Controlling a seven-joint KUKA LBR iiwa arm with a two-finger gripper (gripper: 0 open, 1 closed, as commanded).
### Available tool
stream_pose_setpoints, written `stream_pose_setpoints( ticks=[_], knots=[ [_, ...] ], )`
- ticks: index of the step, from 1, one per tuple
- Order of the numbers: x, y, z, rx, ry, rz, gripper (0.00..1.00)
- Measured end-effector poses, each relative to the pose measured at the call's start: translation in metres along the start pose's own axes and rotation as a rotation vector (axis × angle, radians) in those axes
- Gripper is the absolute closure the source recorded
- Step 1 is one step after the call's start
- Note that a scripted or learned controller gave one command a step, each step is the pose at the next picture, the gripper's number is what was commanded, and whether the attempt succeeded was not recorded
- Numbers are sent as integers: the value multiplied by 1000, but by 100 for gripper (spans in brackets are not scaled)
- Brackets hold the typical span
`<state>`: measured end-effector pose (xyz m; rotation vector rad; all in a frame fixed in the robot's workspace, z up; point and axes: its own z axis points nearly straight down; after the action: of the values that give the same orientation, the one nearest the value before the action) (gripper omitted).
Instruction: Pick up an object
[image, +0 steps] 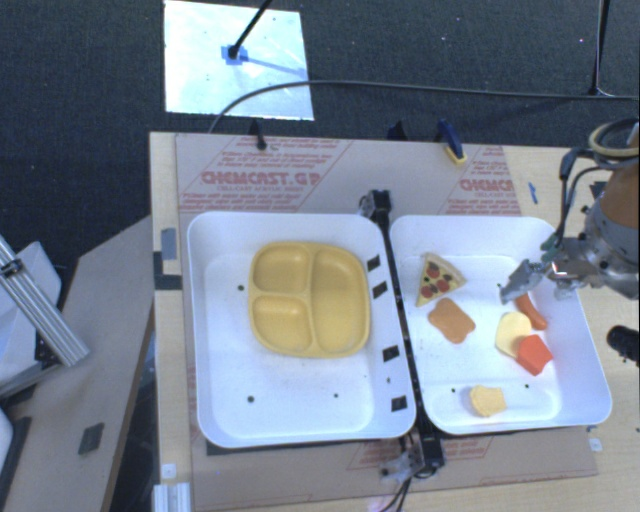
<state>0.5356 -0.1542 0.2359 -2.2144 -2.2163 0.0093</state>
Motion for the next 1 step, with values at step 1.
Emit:
stream_pose_setpoints(
  ticks=[1],
  knots=[
    [0,2,-6,-11,-2,-3,0]
  ],
)
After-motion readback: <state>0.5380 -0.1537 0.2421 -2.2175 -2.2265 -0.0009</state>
